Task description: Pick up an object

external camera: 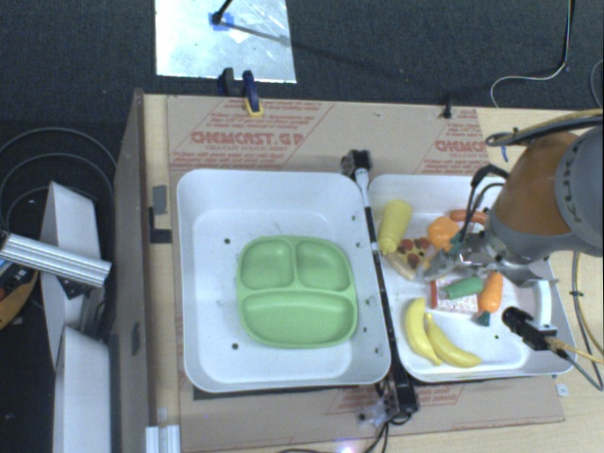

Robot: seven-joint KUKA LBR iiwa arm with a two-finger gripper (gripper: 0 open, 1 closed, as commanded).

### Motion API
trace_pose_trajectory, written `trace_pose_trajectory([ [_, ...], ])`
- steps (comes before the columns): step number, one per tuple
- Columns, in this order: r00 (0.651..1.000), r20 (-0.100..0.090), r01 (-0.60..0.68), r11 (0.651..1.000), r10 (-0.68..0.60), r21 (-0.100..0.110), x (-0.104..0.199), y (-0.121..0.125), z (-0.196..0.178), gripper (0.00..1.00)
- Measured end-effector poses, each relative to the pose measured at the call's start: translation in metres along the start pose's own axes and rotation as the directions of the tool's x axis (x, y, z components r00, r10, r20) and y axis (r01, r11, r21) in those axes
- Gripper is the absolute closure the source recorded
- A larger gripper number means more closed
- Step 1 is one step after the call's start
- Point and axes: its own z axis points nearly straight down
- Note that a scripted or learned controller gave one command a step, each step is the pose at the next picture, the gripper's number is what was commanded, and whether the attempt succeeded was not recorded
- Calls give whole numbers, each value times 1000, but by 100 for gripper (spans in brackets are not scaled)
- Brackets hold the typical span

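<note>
In the camera view, the arm (552, 196) reaches in from the right and hangs low over the right bin (543, 361), with its pincer (460, 253) down among a tight cluster of toy food. Whether the pincer is wide, narrow or holding anything I cannot tell; its tip is lost against the clutter.

The pickable things all lie in that right bin: a yellow corn cob (394, 225) against the left wall, a pizza-like slice (411, 253) just beside it, an orange piece (442, 230) near the tip, a green piece (462, 288) on a red-and-white card (453, 302), a carrot (490, 293) touching them, and two bananas (436, 333) toward the front. The left bin (203, 253) bears a green divided plate (297, 289), well apart from the arm.

The main risk, as I judge it, is crowding. With items touching, the pincer may close on two at once, or nudge one aside and close on nothing. The rounded pieces look likely to squirt out of a partial grip. A descent too near the dividing wall could strike the bin rim.
</note>
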Motion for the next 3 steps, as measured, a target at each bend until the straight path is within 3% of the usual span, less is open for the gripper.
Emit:
trace_pose_trajectory([
  [1, 1000, 2, 6, 1000, -6, -10, -7, 69, -3, 0],
  [2, 1000, 0, 6, 1000, -6, -8, -7, 67, -13, 100],
  [3, 1000, -3, 16, 1000, -16, -18, 92, 118, -109, 100],
])
